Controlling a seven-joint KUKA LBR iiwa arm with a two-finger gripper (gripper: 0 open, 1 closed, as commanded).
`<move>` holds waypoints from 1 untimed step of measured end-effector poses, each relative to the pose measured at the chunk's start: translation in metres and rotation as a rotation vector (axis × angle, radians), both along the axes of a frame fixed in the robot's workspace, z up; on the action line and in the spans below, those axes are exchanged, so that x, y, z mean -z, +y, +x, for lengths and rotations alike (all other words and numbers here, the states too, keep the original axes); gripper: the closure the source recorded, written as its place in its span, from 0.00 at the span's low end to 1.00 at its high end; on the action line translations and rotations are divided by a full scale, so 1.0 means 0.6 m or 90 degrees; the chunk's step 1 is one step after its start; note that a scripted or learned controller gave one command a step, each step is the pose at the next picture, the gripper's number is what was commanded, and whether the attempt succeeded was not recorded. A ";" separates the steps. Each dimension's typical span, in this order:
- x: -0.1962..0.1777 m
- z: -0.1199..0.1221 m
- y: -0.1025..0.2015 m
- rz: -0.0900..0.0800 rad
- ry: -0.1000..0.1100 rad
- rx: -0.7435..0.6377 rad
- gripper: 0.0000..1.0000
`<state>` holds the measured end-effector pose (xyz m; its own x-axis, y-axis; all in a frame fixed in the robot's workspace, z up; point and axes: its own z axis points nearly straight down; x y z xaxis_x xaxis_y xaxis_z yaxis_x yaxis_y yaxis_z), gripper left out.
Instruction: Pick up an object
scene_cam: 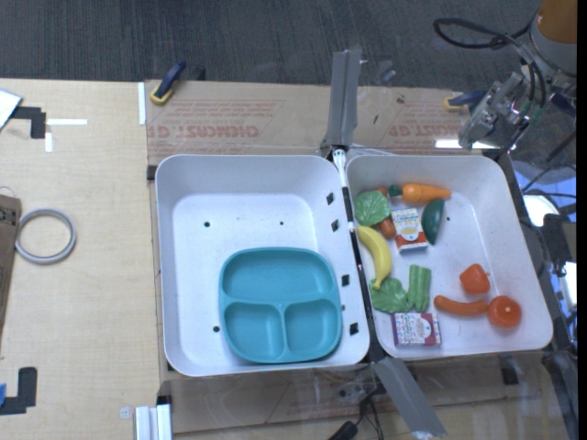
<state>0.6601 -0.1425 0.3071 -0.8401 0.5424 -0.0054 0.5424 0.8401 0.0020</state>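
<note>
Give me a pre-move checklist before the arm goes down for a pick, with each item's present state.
1. Gripper above the bench, outside the right bin at its far corner: ok.
2. Nothing seen between the fingers: ok.
3. Finger opening: cannot tell.
4. Targets present in right bin: banana, carrot, tomato: ok.
5. Tomato lies apart from the crowded group near the divider, though it touches the sausage: ok.
6. Left bin holds teal divided plate, away from the pick area: ok.

The arm's orange band (559, 7) is cut off by the top right corner.
</note>
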 end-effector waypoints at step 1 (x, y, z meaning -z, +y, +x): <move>0.062 -0.026 -0.001 0.000 0.002 -0.135 1.00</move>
